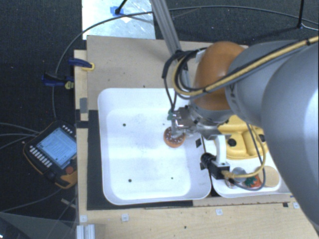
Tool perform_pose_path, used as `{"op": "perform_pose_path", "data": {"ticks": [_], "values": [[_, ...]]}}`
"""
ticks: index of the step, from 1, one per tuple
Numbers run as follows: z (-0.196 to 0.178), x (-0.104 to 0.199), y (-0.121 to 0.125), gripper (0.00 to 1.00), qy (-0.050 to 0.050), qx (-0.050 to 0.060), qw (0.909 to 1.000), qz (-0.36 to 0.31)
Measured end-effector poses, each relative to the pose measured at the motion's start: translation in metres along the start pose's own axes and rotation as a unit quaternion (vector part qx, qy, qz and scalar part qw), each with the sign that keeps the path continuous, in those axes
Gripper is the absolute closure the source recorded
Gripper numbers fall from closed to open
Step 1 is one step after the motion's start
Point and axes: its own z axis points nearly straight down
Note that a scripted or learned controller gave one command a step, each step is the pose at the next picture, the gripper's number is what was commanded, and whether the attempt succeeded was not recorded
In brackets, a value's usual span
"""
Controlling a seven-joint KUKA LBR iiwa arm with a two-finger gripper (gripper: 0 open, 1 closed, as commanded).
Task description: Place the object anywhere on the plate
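I can read no text, label, brand or number anywhere from this feed. The black-and-orange handheld control pendant [52,153] lying left of the worktop has a lit blue screen, but whatever it displays is too small and blurred for me to make out. The yellow plastic object [239,142] carries no marking I can read.

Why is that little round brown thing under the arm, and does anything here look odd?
Nothing looks spilled or broken. The small round brown object sits just under the gripper, near the left bin's right wall. The yellow object and other items lie in the right bin, partly hidden by the arm.
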Motion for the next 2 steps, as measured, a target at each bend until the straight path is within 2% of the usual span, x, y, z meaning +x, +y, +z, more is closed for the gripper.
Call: {"op": "perform_pose_path", "data": {"ticks": [1,2], "values": [[-0.0162,0.044,0.0059,1.0,0.0,-0.001,1.0,0.0],[-0.0155,0.0408,0.0057,0.0,-0.001,0.0,1.0,0.003]]}}
